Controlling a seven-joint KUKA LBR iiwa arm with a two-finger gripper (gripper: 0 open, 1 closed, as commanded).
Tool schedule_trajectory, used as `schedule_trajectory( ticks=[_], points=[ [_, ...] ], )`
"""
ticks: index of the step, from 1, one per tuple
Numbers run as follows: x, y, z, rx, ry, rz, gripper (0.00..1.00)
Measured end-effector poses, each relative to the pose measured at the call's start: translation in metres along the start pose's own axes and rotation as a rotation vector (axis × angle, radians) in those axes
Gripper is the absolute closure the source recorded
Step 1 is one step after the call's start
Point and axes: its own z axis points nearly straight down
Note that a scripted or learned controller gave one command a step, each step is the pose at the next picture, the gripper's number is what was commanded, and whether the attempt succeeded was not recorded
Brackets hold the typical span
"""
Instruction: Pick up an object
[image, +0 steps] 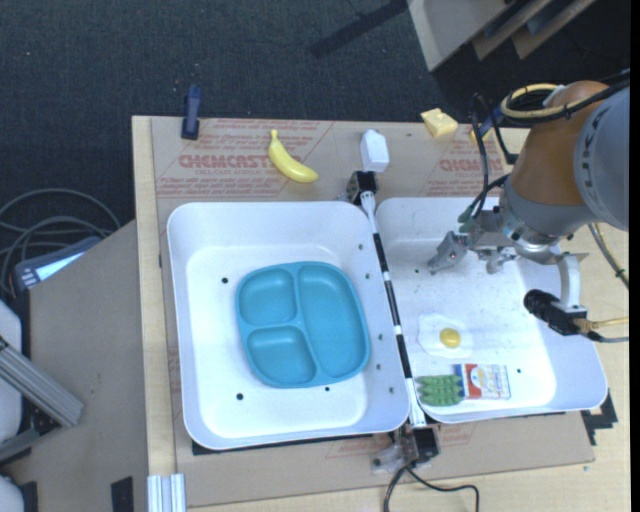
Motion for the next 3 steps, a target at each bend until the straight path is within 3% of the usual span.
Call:
schedule_trajectory(
  ticks=[1, 2, 3],
  points=[
    [0.015, -0.041, 0.063, 0.003, 0.001, 0.001, 0.0],
    [-0.001, -0.083, 0.063, 0.001, 0.0, 0.002, 0.0],
    [-0.001, -0.081, 0.051, -0.003, 0.0, 0.002, 1.0]
  ],
)
